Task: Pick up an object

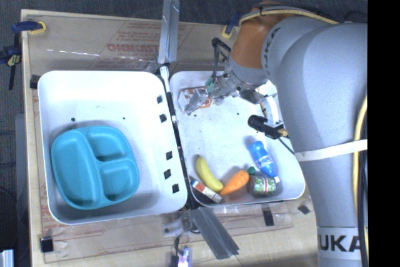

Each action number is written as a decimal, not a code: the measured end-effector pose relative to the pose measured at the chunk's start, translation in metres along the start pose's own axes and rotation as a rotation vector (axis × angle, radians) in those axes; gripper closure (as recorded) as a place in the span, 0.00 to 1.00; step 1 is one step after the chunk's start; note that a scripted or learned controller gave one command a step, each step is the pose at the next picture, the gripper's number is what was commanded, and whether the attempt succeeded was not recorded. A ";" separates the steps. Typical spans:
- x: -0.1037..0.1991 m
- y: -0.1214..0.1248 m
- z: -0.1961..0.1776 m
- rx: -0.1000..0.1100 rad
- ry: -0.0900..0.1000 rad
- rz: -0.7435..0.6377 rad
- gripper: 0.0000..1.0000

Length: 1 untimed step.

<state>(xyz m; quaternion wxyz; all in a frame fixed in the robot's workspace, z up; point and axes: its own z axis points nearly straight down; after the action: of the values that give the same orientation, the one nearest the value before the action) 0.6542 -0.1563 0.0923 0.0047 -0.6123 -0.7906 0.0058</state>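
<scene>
While the grey arm's claw (pixel 199 99) reaches into the right white bin (pixel 225 128) near the frame's upper middle, I cannot tell its state; a yellow banana (pixel 209 173) lies lower down.

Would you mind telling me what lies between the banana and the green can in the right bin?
In the camera view, the carrot lies between the banana and the green can, along the right bin's near edge.

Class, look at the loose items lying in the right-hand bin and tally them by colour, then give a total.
Yellow: 1, the banana
Orange: 1, the carrot
Blue: 1, the bottle
Green: 1, the can
Mixed colours: 1, the small tube
Total: 5
</scene>
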 end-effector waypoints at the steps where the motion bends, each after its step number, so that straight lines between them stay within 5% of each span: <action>1: -0.041 -0.009 -0.122 -0.013 -0.001 -0.047 0.00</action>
<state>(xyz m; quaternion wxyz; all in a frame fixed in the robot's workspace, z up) 0.6574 -0.1978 0.2145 0.0007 -0.5938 -0.8046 0.0009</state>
